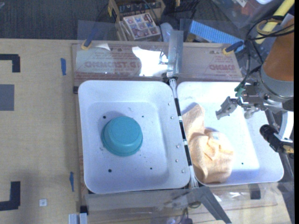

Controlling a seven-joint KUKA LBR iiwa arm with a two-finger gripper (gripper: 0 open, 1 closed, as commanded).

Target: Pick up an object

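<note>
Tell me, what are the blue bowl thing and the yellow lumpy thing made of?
The blue bowl, upside down in the left bin, looks like smooth hard plastic: even colour, crisp round rim, soft sheen. The yellow lumpy thing in the right bin looks like soft cloth, perhaps a towel: it is crumpled, folded and matte.

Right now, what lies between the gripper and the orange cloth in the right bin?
Bare white floor of the right bin separates the gripper from the orange cloth, seen from the camera above.

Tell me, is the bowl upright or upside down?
Upside down: the bowl shows its flat base on top, with no opening visible.
</note>
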